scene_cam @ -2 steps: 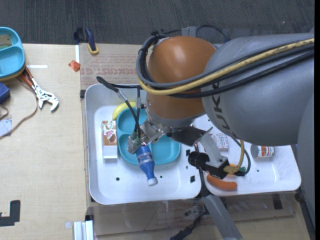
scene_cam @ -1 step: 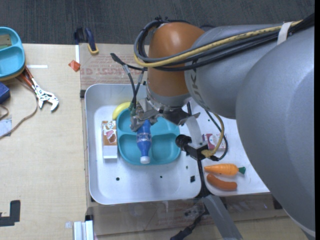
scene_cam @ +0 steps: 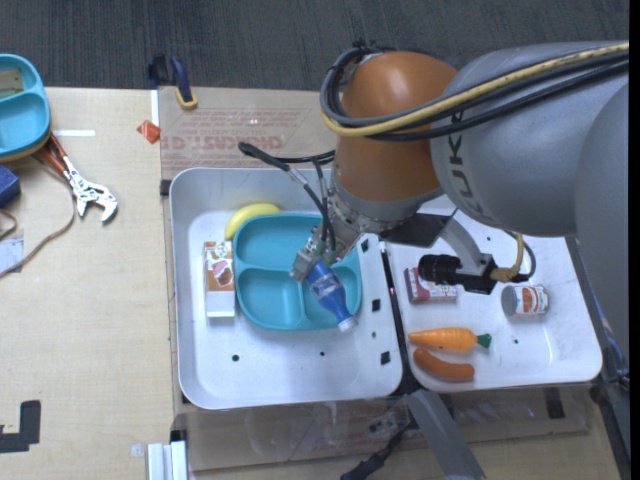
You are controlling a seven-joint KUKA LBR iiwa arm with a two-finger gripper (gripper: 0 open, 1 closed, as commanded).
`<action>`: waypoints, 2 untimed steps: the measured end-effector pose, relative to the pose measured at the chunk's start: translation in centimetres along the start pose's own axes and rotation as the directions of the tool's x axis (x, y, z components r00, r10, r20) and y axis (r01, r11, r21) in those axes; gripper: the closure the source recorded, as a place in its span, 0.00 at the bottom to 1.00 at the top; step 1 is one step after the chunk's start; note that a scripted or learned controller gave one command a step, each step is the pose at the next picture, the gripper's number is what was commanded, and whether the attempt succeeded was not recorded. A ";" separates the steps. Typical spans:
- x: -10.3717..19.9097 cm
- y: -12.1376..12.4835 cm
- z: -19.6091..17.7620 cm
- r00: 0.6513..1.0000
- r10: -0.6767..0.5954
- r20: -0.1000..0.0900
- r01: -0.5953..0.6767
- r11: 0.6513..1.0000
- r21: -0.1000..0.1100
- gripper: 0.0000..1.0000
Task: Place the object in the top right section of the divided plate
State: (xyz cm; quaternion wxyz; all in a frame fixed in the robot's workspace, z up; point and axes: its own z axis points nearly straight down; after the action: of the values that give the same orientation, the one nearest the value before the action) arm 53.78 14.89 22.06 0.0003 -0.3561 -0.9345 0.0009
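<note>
Arm point(scene_cam: 480, 138) reaches left over divided plate point(scene_cam: 262, 288); gripper point(scene_cam: 312, 258) pinches one blue bottle point(scene_cam: 330, 293). Right bin point(scene_cam: 560, 358): one carrot point(scene_cam: 445, 339), one sausage point(scene_cam: 443, 367), one can point(scene_cam: 525, 300).

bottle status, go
Gripper down over plate, on bottle's neck end. Bottle lying tilted across plate's right side, cap end past rim. Banana against plate's far edge, clear of bottle.

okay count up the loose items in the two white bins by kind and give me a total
Divided plate: 1
Bottle: 1
Play food, namely banana, carrot, sausage: 3
Cartons, namely left carton, right carton: 2
Can: 1
Total: 8
</note>
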 end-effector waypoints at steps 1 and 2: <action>6.7 0.8 0.6 0.952 0.307 0.000 -0.307 0.952 0.003 1.00; -2.7 4.5 0.3 0.982 0.190 0.002 -0.190 0.982 0.000 1.00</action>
State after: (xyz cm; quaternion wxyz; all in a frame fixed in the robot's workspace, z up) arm 58.79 16.40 21.76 -0.0005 -0.4435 -0.8963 0.0012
